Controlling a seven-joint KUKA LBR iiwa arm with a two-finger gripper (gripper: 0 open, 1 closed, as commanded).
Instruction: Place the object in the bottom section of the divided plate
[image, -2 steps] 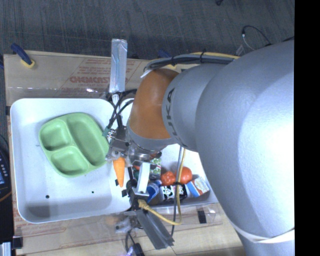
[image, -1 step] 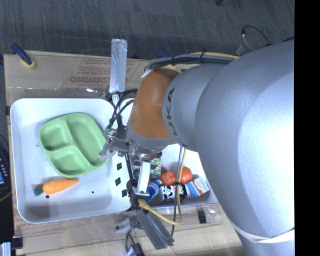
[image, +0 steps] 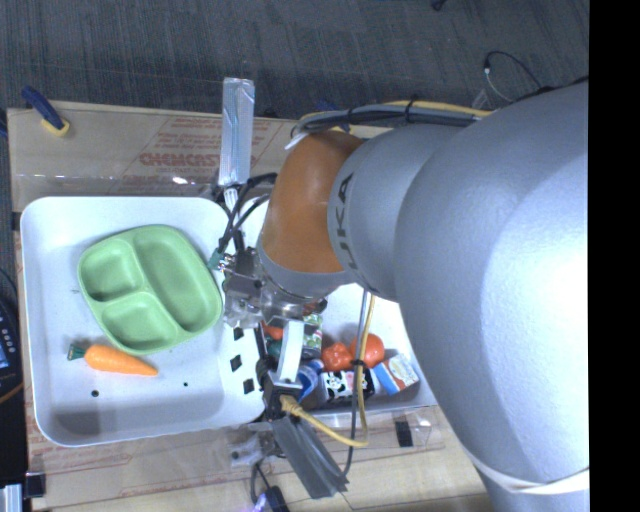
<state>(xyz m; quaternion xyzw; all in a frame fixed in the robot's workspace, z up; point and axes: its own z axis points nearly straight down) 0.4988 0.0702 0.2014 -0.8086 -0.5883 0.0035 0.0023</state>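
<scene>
Camera view has the arm (image: 450, 250) reaching in from the right, with the gripper (image: 262, 318) low over the left edge of the right bin (image: 395, 403). Whether it is open, closed or gripping anything cannot be told, since the wrist hides it.

The green divided plate (image: 150, 285) sits tilted in the upper half of the left bin (image: 150, 410). Its bottom section (image: 140, 318) is bare. A carrot (image: 120, 360) lies on its side just beside the plate's lower edge, towards the bin's bottom left corner. Red and orange pieces (image: 352, 353) and a cow-patterned carton (image: 345, 383) crowd together near the right bin's bottom edge.

Which of these is the object is not certain. The carrot looks like a light, stiff, smooth toy that would likely slip at its taper, so a pinch across the thick middle seems best. The crowded pieces would be harder to single out.
</scene>
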